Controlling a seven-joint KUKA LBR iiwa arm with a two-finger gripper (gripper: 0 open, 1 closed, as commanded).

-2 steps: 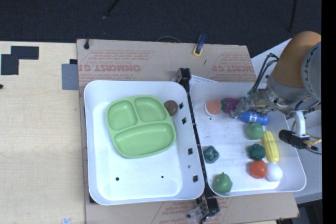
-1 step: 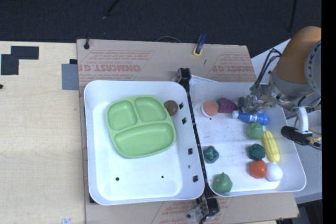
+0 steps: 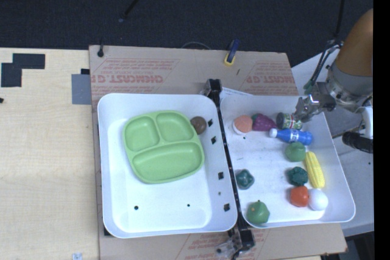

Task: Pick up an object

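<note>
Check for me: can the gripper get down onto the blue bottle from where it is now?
Probably yes. The gripper hovers just above the blue bottle, which lies flat with open top; the green ball beside it may crowd one finger.

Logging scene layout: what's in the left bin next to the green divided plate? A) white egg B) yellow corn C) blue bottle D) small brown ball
D: a small brown ball sits at the upper right corner of the green divided plate in the left bin; the other three items lie in the right bin.
</note>
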